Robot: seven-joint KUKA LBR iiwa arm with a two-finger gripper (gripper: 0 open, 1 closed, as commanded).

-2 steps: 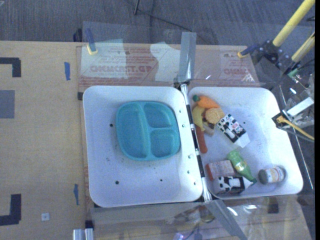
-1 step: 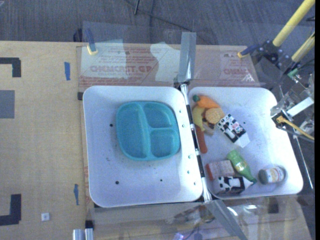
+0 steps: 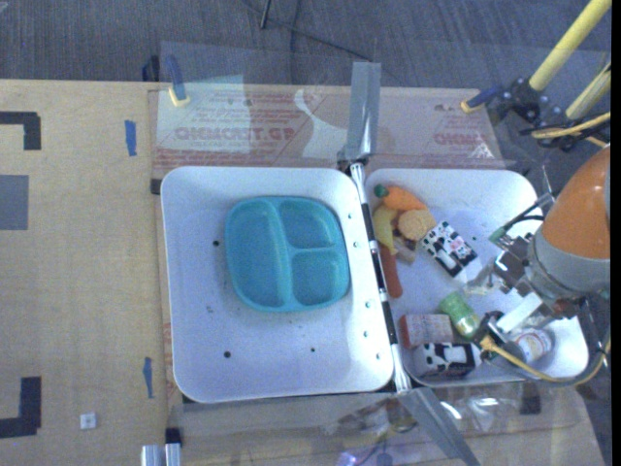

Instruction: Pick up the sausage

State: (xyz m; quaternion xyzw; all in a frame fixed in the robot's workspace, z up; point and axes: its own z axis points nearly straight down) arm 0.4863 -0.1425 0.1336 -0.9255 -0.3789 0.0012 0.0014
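The sausage is a thin reddish-brown stick lying lengthwise along the left wall of the right bin, just below a yellow banana. My gripper hangs over the right half of that bin, well to the right of the sausage and apart from it. It is beside a green toy. Nothing shows as held.
The right bin also holds an orange carrot, a round cookie, a black-and-white carton, a brown box and another black-and-white item. A teal divided plate sits in the left bin.
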